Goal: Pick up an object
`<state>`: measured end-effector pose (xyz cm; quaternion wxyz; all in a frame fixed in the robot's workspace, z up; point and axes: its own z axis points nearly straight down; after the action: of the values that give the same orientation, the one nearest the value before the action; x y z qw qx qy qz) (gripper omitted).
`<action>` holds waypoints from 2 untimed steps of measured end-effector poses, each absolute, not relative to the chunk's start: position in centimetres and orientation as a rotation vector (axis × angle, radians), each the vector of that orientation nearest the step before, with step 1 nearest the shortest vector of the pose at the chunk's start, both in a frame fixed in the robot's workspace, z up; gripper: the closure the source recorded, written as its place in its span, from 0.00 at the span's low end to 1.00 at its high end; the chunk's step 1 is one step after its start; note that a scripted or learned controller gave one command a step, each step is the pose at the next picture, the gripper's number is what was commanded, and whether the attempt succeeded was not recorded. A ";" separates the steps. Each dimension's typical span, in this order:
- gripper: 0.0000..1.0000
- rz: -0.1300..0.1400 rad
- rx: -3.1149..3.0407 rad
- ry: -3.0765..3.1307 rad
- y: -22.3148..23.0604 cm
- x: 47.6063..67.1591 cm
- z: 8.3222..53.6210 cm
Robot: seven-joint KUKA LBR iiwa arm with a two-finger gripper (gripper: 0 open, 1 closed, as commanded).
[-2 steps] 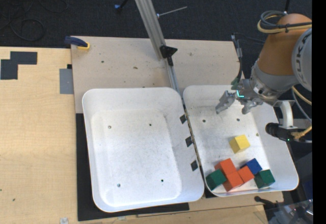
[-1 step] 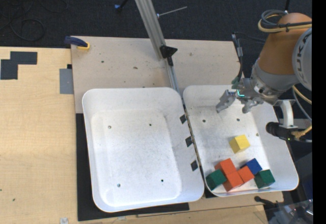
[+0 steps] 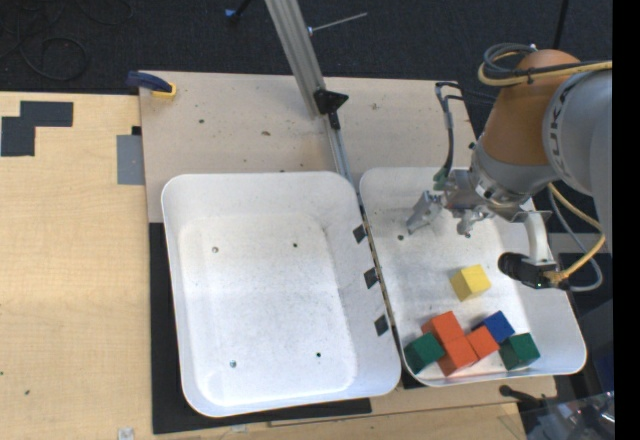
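Several small blocks lie in the near half of the right bin [image 3: 400, 190]. A yellow block [image 3: 470, 280] sits alone, a little apart from a cluster at the front: orange blocks [image 3: 458, 340], a blue block [image 3: 497, 325] and two green blocks [image 3: 425, 350] [image 3: 519, 350]. My gripper [image 3: 440, 224] hangs over the far part of the right bin, up and to the left of the yellow block. Its fingers are spread open with nothing between them.
The left bin [image 3: 200, 190] lies beside the right one, with black clips [image 3: 368, 276] along the shared edge. A slanted aluminium bar [image 3: 295, 33] rises behind the bins. A blue-and-yellow clamp [image 3: 152, 83] sits at the bench's far left corner.
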<state>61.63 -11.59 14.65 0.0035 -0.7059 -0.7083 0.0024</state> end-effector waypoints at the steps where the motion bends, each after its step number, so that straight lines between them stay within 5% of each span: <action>1: 0.00 0.008 -2.216 -2.217 -11.5 61.5 9.2; 2: 1.00 0.004 -2.222 -2.214 -11.6 61.5 10.5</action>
<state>61.55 -11.62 10.52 0.0024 -0.7083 -0.7059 0.0013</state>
